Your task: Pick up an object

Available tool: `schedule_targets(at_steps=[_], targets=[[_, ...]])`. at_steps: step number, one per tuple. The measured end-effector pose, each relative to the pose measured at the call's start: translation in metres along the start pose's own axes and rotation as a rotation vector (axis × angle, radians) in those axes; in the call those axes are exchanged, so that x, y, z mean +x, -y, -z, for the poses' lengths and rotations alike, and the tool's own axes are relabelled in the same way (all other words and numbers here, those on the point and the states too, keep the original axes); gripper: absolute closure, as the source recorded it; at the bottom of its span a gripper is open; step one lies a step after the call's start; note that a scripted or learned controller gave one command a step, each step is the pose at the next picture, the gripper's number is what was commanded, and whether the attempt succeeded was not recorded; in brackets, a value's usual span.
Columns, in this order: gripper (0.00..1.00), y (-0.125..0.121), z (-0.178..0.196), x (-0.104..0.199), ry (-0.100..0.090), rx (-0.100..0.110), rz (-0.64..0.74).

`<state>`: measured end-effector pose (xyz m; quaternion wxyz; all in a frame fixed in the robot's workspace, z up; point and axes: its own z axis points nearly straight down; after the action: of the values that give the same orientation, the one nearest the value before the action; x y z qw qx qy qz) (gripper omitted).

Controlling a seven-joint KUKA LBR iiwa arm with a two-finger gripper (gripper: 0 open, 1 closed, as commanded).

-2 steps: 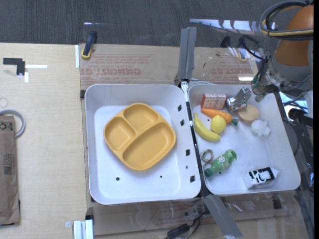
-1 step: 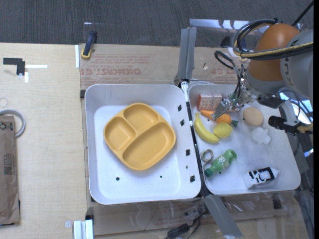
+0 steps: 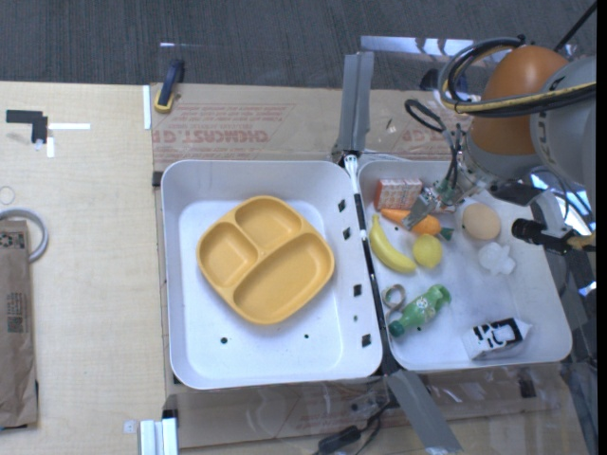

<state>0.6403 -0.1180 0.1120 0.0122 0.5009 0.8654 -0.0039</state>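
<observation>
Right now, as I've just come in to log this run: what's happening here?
The grey arm has reached into the right bin, with its gripper low over the orange carrot beside the red box. Nothing is visibly lifted. The banana, lemon and green bottle lie nearby; the yellow plate sits in the left bin.

Red lettering runs across the flat cardboard sheet [image 3: 248, 121] lying behind the left bin, printed upside down from this angle; it appears to read "CHEMCAST GP", though the last letters are unclear. The brown paper bag [image 3: 16, 325] at the left edge carries small dark print and a square mark, too small to read. The small white card [image 3: 497, 335] in the right bin bears bold black marks that cannot be made out.
</observation>
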Motion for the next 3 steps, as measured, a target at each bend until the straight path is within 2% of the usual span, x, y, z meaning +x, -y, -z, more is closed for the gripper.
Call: schedule_targets(at_steps=[1,2,3], targets=[[0.0,-0.0011,-0.0002,0.0005,-0.003,-0.003,-0.041],[0.0,0.002,-0.0005,-0.003,-0.007,-0.006,0.007],[0.0,0.0052,-0.0006,0.0027,0.002,-0.015,-0.03]])
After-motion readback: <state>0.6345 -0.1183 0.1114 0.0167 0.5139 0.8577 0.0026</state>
